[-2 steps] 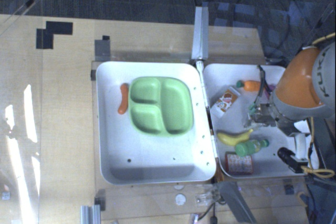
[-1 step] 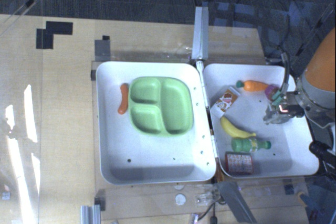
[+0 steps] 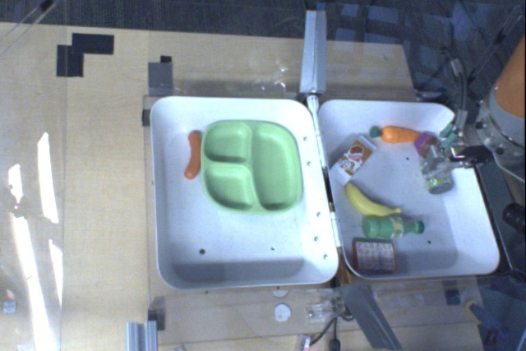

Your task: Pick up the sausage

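- Sausage first: the small orange-red plastic sausage [image 3: 192, 154] lies in the left white bin [image 3: 177, 259], beside the green divided plate [image 3: 251, 165], far left of the fingers.
- It looks light, stiff and slick; gripping across its middle seems safest.
- The gripper [image 3: 440, 168] hovers over the right white bin [image 3: 477, 251]; I cannot tell whether it is spread or closed.

The sausage [image 3: 192, 154] lies squeezed between the green plate [image 3: 251, 166] and the bin wall [image 3: 158, 177]; above it is open.

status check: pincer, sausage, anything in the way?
Pincer over right bin, nothing seen held. Sausage in left bin, beside green tray. Path clear.
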`<state>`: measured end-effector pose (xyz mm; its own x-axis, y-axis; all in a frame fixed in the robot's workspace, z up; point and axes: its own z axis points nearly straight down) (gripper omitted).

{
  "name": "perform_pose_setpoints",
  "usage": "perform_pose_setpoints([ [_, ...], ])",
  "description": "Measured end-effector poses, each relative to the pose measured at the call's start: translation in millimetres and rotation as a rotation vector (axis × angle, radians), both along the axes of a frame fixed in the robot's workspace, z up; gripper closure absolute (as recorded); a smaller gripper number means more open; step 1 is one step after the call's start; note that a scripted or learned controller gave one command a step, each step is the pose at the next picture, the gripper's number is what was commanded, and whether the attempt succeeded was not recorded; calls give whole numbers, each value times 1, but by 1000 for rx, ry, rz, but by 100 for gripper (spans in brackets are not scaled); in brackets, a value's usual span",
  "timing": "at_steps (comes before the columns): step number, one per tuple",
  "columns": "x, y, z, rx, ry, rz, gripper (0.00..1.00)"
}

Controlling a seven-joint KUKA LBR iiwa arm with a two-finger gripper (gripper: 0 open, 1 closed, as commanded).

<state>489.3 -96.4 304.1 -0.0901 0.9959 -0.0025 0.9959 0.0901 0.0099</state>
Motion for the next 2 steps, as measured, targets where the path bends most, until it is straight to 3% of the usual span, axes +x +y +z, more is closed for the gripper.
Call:
perform_pose_setpoints([
  [1,109,18,-37,0,6,144,100],
  [2,79,14,-64,0,5,196,100],
])
